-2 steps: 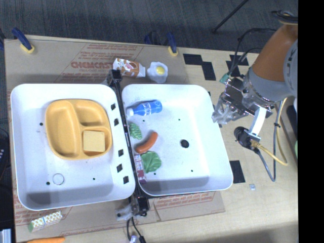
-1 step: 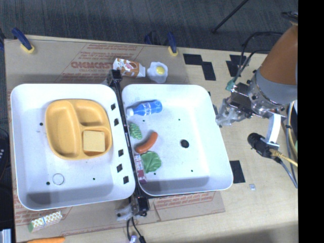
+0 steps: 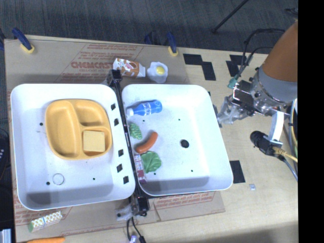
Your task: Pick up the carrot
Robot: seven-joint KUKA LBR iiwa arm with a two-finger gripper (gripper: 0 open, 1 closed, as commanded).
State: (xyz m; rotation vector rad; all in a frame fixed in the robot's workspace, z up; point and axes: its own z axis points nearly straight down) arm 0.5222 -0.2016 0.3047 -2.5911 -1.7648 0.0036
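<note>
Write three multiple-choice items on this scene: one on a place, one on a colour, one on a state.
1. Where is the bottle?
A. left bin
B. right bin
C. on the bench

2. What colour is the plate?
A. yellow
B. red
C. black

3. How is the bottle placed?
A. upright
B. lying on its side
C. in the gripper

Key: 1 B, it lies near the right bin's upper left corner. 2 A, the divided plate in the left bin is yellow. 3 B, its length runs flat along the bin floor, with the gripper off beyond the bin's right wall.
</note>
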